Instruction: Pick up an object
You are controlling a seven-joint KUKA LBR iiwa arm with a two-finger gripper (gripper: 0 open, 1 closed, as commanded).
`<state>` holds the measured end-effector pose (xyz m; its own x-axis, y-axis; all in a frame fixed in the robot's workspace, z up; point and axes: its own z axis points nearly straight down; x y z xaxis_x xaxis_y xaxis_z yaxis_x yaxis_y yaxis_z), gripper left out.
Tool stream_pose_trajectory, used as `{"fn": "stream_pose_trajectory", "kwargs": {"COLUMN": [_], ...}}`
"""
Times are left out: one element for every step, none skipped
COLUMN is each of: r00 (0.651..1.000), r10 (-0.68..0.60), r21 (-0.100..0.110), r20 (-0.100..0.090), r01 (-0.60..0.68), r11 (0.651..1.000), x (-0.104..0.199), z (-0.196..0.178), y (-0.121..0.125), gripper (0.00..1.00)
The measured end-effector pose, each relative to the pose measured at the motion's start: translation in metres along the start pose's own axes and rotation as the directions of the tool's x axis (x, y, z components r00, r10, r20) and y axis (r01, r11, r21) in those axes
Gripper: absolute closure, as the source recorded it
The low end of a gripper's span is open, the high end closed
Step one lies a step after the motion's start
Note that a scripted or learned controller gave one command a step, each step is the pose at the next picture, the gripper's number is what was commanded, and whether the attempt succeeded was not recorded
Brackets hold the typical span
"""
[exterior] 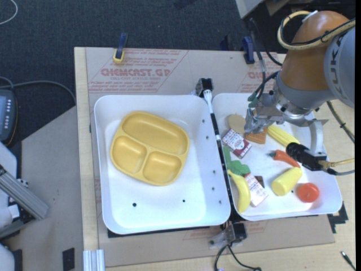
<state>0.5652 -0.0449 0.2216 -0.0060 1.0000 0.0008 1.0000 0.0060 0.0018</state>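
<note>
My gripper (255,124) is low over the back part of the right bin (333,199). It is directly above a small orange-brown piece (256,138), whose lower edge shows just below it. A tan round piece (236,121) lies just to the gripper's left and a yellow corn cob (280,134) just to its right. Nearby lie a red-and-white packet (237,143), a green piece (238,166), an orange carrot (285,158), a yellow lemon-shaped piece (286,180), a red tomato (308,192), a banana (242,189) and a second small packet (258,189). No object is visibly lifted.
The left bin (107,145) holds a yellow divided plate (149,147). A black-edged divider (217,145) runs between the two bins. The arm (310,55) hangs over the right bin's back right corner. Clamps (119,48) sit on the board's far edge.
</note>
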Motion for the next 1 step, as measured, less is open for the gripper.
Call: {"fn": "stream_pose_trajectory", "kwargs": {"r00": [1.000], "r10": [0.001], "r21": [0.000], "r20": [0.001], "r01": [-0.001], "r11": [1.000], "x": [0.0463], "z": [0.0051], "y": [0.0101], "gripper": [1.00]}}
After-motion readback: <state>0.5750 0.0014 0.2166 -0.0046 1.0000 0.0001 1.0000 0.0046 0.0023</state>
